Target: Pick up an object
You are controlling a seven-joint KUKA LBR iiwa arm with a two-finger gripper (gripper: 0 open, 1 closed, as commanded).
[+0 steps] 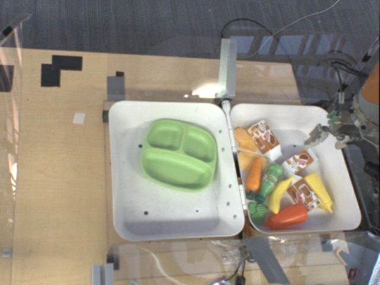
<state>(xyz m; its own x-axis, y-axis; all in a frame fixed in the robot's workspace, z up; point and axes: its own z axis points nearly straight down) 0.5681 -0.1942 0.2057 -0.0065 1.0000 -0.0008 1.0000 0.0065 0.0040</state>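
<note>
The arm (369, 94) comes in from the right edge of the view, its orange band showing above the wrist, and bends down over the far right corner of the right bin (350, 186). The gripper (325, 132) hangs just inside that bin's right wall, tilted so its fingers point leftward and down toward the bin floor. Whether the claw is open or closed cannot be told; nothing can be made out between its fingers.

The toy food lies in the left and middle part of the right bin. A small red-and-white carton (263, 138) sits near the far left corner, touching an orange bread-like piece (243, 140). A second carton (298, 161) lies near the middle, closest to the gripper but apart from it. A toy carrot (255, 174) and a green bottle (271, 177) lie side by side along the left wall. Two yellow bananas (279, 195) (319, 192) flank a third carton (301, 193), and a red pepper (287, 217) rests against the near edge.

The left bin (124, 218) carries a green divided plate (178, 154) at its middle.
</note>
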